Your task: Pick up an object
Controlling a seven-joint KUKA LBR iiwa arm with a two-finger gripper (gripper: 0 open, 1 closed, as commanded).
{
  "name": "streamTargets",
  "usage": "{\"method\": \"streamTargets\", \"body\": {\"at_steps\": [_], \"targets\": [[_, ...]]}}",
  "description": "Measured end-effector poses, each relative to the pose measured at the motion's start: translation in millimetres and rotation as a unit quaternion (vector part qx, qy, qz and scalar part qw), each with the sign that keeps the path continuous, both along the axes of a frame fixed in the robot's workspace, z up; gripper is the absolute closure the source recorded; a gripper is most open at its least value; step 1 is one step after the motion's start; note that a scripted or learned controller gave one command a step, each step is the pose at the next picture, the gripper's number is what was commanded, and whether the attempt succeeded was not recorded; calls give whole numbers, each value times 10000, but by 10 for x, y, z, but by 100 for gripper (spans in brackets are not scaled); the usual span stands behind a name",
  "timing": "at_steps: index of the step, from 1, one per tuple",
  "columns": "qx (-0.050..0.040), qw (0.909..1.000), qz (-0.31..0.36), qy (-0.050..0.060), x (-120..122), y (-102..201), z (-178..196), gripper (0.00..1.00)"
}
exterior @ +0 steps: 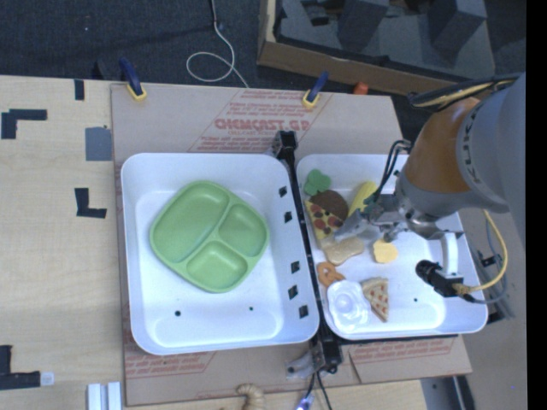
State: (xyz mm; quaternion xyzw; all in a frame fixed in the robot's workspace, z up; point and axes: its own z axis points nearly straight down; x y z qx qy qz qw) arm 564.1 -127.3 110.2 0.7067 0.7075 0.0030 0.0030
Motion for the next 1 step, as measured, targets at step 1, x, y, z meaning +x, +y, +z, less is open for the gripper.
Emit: {"method": "streamTargets", "body": {"at_steps": [1], "targets": [[16,10000,5,77,657,17,-266,0]]}}
